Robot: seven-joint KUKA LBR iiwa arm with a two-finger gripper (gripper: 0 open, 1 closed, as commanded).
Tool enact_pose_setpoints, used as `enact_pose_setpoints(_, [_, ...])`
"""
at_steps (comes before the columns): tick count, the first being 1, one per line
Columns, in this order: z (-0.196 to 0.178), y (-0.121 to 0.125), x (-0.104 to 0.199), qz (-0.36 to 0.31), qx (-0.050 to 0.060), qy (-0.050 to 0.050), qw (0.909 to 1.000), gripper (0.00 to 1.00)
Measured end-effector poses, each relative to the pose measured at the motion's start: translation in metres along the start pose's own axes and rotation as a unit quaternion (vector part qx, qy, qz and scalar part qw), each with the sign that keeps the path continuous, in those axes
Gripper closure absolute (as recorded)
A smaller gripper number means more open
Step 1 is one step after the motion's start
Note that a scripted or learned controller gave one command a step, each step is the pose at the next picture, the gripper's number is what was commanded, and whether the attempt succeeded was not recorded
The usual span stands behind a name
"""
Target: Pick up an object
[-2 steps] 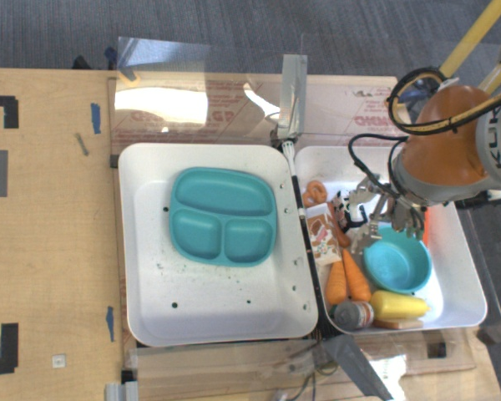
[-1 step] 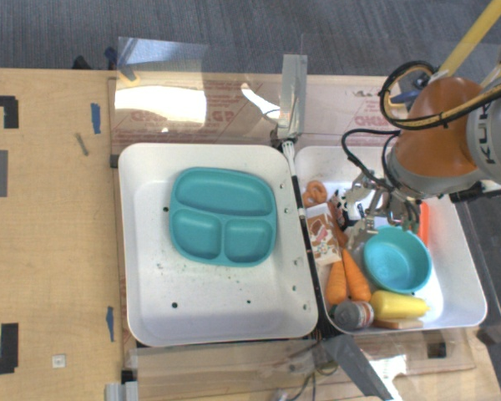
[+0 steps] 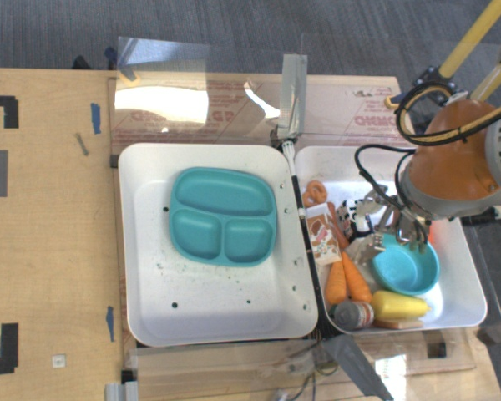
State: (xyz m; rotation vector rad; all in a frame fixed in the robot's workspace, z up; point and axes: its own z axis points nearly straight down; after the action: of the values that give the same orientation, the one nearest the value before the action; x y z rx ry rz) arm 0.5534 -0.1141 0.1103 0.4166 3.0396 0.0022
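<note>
Hand [image 3: 390, 226]: mine, lowered into the right bin [image 3: 468, 261], just above the blue bowl [image 3: 407, 269]; whether it is wide or narrow I cannot tell, and nothing shows held in it. Blue bowl: near the bin's front, touching a yellow object [image 3: 398, 306]. Carrots [image 3: 348, 279] lie just left of the bowl, a small printed box [image 3: 321, 233] beyond them. Left bin [image 3: 142, 249]: holds a teal divided plate [image 3: 223, 215]. Both bins rest on the counter [image 3: 42, 224].

The pincer [image 3: 390, 226] is hanging over the right bin [image 3: 472, 286], beside a blue bowl [image 3: 407, 269] and carrots [image 3: 346, 278]; a teal tray [image 3: 223, 215] is lying in the left bin [image 3: 142, 257].
</note>
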Motion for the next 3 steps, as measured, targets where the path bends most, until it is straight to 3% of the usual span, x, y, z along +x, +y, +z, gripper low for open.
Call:
enact_pose_setpoints(1, [0.002,0.019,-0.013,0.046,0.006,0.008,0.9989,0.00])
enact_pose_setpoints(2, [-0.001,0.006,0.018,0.112,0.001,-0.002,0.9937,0.00])
enact_pose_setpoints(3, [0.001,0.012,0.007,0.209,0.002,0.011,0.9778,0.00])
